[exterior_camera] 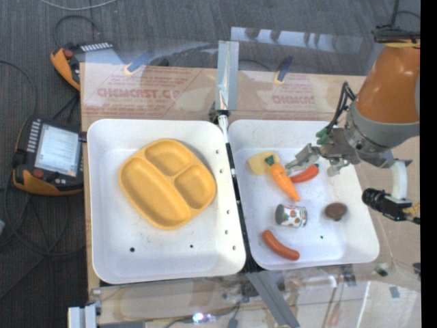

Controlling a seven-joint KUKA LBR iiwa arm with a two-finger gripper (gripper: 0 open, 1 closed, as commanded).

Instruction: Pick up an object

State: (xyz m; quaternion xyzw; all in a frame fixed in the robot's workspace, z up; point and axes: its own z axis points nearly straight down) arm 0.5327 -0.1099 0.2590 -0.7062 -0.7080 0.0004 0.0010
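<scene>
In the camera view, two shallow white bins are seen side by side on the bench. The left bin [102, 251] carries a yellow divided plate [168, 182], set a little toward the bin's far edge and right side, with three compartments facing up.

The right bin [355, 248] carries the small objects. Near its far left corner a pale yellow piece [258, 163] is laid flat, and a toy carrot [283, 178] with a green top is laid just beside it, touching or overlapping its right edge, the tip pointed toward the bin's middle. A red chili-shaped piece [305, 175] is placed just right of the carrot, slanted. Around the middle of the bin a small can [291, 215] with a red and white label is seen lying on its side. A round brown piece [335, 211] is set to the right of the can, apart from it. Near the bin's near edge a red sausage [280, 244] is laid at a slant.

The arm is brought in from the right, its orange band above the far right corner of the right bin. The gripper [307, 157] is held over the far half of that bin, just above the chili-shaped piece and close to the carrot. Whether the jaws are spread or pressed together cannot be told, and nothing is seen pinched between them.
</scene>
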